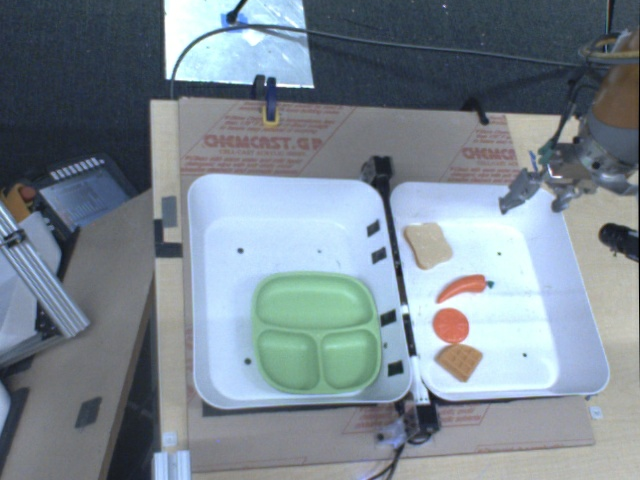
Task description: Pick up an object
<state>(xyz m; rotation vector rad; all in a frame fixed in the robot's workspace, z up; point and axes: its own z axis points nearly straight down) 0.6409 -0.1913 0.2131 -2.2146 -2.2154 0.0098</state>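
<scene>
The arm is cut off at the right edge. The gripper is seen spread apart, grasping nothing, over the far right corner of the right bin. Well apart, nearer and to the left, a bread slice, red pepper, tomato slice and waffle are laid. A green divided plate is held in the left bin.
</scene>
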